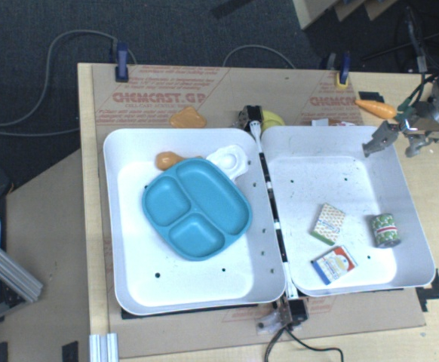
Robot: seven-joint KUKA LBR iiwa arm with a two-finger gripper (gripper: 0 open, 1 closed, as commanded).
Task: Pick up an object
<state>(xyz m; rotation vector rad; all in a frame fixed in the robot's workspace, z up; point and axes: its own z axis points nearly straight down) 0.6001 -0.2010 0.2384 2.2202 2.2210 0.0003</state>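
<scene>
Dark carpet lay beyond the far edge of the bench, with grey cables looping across it, and a brown board (pixel 204 89) printed with red lettering sat under both bins, held by two blue clamps (pixel 121 60) along its far side. My gripper (pixel 397 138) hung over the far right corner of the right bin (pixel 310 172), above the bin floor and well apart from anything in it. Its fingers were spread wide and nothing sat between them.

I judged the step to be the approach: nothing had been picked up yet. Three small things lay toward the near side of that bin: a patterned packet (pixel 329 223), a flat blue and white box (pixel 333 264) just nearer than it, and a small green can (pixel 385 230) by the right wall, lying on its side as far as I could tell. Any of them would have served. The next move called for me to travel toward the near side, centre over one of them, and come down with the fingers on either side of it. The can, so near the wall, looked the most awkward choice.

In the left bin (pixel 129 277) a blue divided plate (pixel 197 208) lay at an angle, with a small orange thing (pixel 168 159) and a white piece (pixel 229 161) touching its far edge.
</scene>
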